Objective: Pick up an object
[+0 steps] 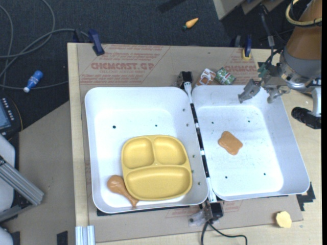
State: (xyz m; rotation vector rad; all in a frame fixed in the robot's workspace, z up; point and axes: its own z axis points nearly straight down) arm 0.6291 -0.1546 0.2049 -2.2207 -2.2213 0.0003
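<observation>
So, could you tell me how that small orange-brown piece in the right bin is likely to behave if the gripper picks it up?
The orange-brown piece looks flat and low, so it probably won't roll, though fingers may struggle to get under it. It seems small and likely light. It lies alone on the smooth floor of the right bin, so a push might slide it.

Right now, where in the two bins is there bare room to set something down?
Right bin: bare floor all around the toast, widest toward its near edge. Left bin: a bare strip across the far half, above the yellow tray. Its near half is crowded by the tray and the drumstick beside it.
</observation>
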